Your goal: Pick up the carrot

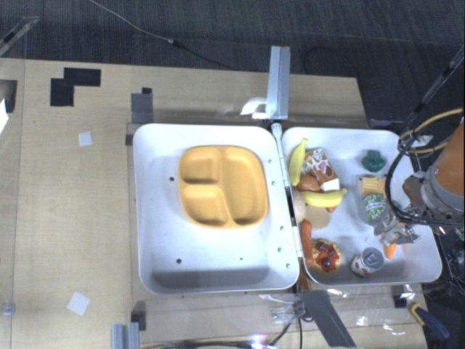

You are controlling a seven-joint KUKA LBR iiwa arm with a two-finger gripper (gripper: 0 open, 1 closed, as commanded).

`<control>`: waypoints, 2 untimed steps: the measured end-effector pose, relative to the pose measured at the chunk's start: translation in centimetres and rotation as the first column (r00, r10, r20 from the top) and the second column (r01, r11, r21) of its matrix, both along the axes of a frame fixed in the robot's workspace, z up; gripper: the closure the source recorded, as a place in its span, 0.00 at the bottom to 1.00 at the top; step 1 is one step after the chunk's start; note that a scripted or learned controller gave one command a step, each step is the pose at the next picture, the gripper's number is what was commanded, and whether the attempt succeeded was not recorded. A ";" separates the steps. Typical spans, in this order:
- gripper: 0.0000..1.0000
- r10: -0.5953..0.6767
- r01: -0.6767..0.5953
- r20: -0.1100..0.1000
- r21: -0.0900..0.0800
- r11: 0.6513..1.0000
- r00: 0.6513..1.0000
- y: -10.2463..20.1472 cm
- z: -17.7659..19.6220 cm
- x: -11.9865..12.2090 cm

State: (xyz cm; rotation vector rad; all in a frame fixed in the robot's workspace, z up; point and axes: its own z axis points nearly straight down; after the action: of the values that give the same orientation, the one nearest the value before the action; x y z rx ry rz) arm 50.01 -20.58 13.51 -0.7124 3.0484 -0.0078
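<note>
Carrot (391, 251), a small orange piece, lay in the right bin (349, 137), near that bin's front right corner. The tool (398, 233) hung directly over it, at the end of the grey arm (443, 187); whether the tool was wide or narrow could not be told. A tin can (369, 260) stood just left of the carrot. Two bananas (298, 162), a pizza slice (325, 254) and a green cup (374, 207) lay further left of it. In the left bin (152, 195) sat a yellow divided plate (220, 185).
</note>
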 end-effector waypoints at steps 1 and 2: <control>1.00 -0.018 0.018 0.000 0.000 1.000 1.000 0.0 3.1 0.7; 1.00 -0.373 0.373 0.000 0.006 0.928 0.928 3.9 6.5 1.7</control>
State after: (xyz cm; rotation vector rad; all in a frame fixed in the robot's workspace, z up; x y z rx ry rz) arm 51.67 -16.68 20.05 -0.1209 3.1272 -0.0028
